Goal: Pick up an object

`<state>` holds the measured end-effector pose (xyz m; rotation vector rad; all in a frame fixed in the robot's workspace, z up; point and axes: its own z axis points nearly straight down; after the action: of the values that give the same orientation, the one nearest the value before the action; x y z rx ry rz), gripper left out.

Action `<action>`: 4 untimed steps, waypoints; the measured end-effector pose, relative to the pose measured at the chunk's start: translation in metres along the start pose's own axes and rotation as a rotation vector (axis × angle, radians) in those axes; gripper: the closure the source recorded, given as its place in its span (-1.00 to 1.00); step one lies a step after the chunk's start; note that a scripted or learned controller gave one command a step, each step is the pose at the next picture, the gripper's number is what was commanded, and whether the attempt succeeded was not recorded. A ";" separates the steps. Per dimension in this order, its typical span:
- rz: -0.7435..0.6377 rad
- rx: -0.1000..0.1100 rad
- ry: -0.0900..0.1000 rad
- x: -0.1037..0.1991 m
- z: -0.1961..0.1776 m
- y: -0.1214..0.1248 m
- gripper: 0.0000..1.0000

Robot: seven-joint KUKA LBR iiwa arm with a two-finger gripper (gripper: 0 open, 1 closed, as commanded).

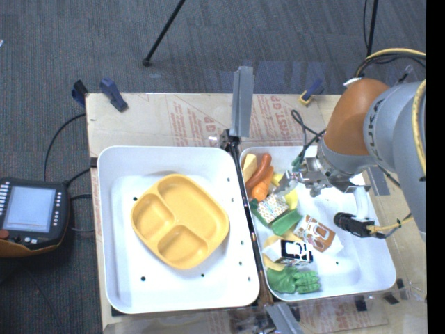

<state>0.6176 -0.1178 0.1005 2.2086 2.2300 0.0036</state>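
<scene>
At the near edge of the bench, the right bin (375, 270) holds a green leafy toy (295, 280) in its near-left corner, with a black-and-white packet (295, 250) just behind it and a brown snack packet (316, 232) beside that. Any of these could serve as the object to pick, all crowded along the bin's left side, which leaves the right side bare. The left bin (122, 284) carries a yellow divided tray (179, 219) lying flat near its middle. Further back in the right bin lie a green block (278, 220) and an orange carrot-like piece (262, 174) towards the far-left corner. The tool (306, 175) hangs over this far cluster, probably lining up a grasp there; whether it is released or clenched I cannot tell, and nothing visibly sits in it.
</scene>
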 end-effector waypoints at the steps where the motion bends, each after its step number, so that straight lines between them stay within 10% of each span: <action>1: 0.015 -0.003 0.002 -0.001 0.007 0.019 -1.00; 2: 0.015 -0.009 0.003 -0.001 -0.006 0.022 1.00; 3: 0.075 -0.004 0.001 0.065 -0.165 -0.010 1.00; 4: 0.075 0.007 0.000 0.064 -0.159 -0.012 -1.00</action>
<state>0.6047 -0.0534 0.2593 2.2945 2.1489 -0.0048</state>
